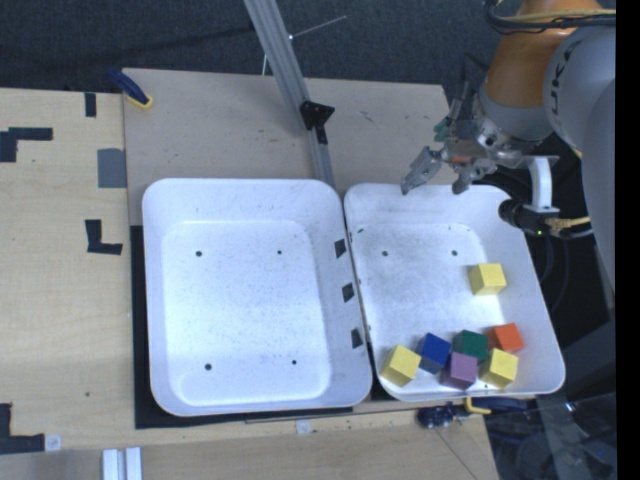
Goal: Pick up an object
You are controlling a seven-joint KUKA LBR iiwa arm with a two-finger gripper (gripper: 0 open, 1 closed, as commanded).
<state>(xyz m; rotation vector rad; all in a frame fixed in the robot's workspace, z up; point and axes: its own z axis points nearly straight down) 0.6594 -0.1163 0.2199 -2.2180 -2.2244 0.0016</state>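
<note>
Hovering with fingers apart above the right bin's (400, 218) far rim, the gripper (437, 180) stands well apart from the clustered blocks (455, 358).

**Arm poised at upper right, fingers spread**

The grey arm (590, 58) comes in from the upper right of the frame, its orange band (535, 43) bulging above the wrist. The wrist angles down and left. At its end the gripper (437, 180) hangs with its two fingers (418, 176) spread apart, nothing between them, tips pointing toward the lower left.
</note>
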